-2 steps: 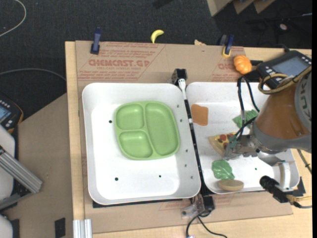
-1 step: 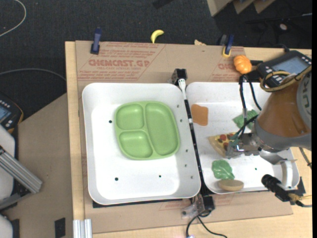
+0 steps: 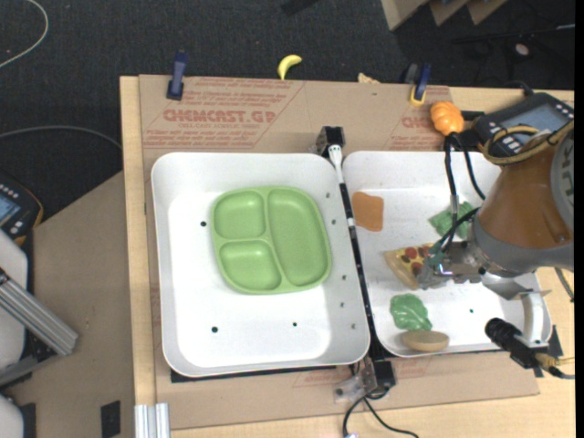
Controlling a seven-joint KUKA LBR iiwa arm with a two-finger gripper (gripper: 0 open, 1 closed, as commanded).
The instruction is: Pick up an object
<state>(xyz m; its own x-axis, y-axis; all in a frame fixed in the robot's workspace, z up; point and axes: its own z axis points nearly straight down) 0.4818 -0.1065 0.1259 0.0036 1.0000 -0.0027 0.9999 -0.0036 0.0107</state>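
while the gripper [image 3: 442, 268] hangs low in the right bin [image 3: 401, 167], its state too blurred to tell, the pizza slice [image 3: 408, 263] lies just to its left, long axis running left-right, touching or nearly so.

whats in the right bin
In the right bin: an orange slice, pizza slice, lettuce piece, tan oval, green item. The arm covers its right side.
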